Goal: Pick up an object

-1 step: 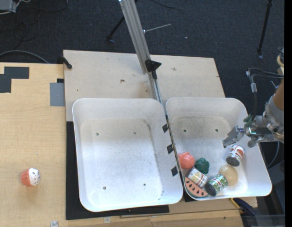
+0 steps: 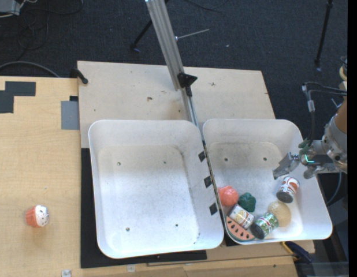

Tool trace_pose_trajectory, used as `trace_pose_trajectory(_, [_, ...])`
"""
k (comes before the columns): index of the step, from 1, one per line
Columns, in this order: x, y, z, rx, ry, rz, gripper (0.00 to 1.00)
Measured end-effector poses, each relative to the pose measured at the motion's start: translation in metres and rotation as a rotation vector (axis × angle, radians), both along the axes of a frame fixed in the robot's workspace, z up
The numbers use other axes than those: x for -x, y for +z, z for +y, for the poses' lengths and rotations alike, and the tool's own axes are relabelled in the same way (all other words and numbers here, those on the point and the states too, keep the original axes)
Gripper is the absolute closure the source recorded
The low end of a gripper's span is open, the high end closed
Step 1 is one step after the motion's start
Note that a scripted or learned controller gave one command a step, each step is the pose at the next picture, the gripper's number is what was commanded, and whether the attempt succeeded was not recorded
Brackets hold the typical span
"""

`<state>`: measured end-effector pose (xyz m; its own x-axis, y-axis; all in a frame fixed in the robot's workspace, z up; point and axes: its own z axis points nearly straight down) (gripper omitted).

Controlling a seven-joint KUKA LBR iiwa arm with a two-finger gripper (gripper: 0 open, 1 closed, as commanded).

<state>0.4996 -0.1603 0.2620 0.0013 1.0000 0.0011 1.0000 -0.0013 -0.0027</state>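
White plastic bins sit side by side on the bench, and the right bin is the landmark worth steering by. All the candidates for picking lie in its near corner: an orange-red ball against the divider side, a dark green lump just beside it, a labelled jar and a green-lidded jar lying on their sides nearer the front rim, a watermelon slice toy at the very front edge, and a tan rounded piece toward the bin's right wall. A small red-and-white can lies a little apart, up along that right wall.

The gripper hangs over the right wall of the same bin, just above the can and not touching it. Its jaws look spread, with nothing between them (the far finger is hard to make out against the wrist hardware).

I judge this to be the approach step: nothing is grasped yet. The next move calls for lowering onto the can, the least crowded target, with the fingers astride its body before closing; its closeness to the bin wall could foul one finger.
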Motion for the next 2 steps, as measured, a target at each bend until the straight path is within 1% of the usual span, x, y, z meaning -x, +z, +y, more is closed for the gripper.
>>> trace_pose_trajectory(1, [0.001,-0.064,-0.003,-0.002,0.001,0.007,0.00])
trace_pose_trajectory(2, [0.005,-0.127,-0.005,-0.002,0.001,0.007,0.00])
